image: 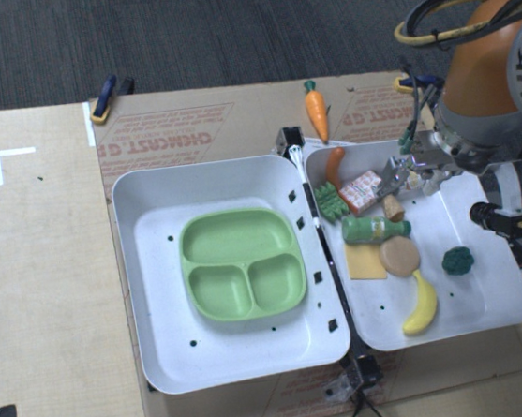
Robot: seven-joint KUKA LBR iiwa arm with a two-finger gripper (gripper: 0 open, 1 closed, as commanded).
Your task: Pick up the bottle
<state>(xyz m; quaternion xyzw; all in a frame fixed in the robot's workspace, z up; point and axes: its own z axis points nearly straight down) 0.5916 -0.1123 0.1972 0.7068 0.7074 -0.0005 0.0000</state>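
So the bottle (375, 228) is the green one lying on its side in the right bin (499, 301), roughly in the upper-middle of the clutter, cap end pointing right. It's boxed in pretty tight: a green leafy thing (331, 202) sits just up and left of it, a red-and-white packet (363, 190) is just above it, a yellow cheese slice (367, 262) touches it from below, and a round tan cookie (401, 256) is tucked under its cap end. A small cork-looking piece (393, 206) sits right by the cap too. The left end is close to the wall where the two bins meet, so not much room on that side.

The gripper (398, 175) is hovering over the top part of the right bin, just above and right of the bottle, next to the packet. Can't make out how its tips are set, too much metal clutter there, and I can't see anything in its grasp.

More open floor is on the right and bottom of that bin: a banana (421, 305) lies low in the middle, a dark green broccoli-ish lump (457, 261) sits off to the right, white floor between them.

The left bin (154, 339) just has a green divided plate (243, 263) in the middle, lots of bare rim around it. A carrot (315, 109) lies outside on the cardboard, above the bins.
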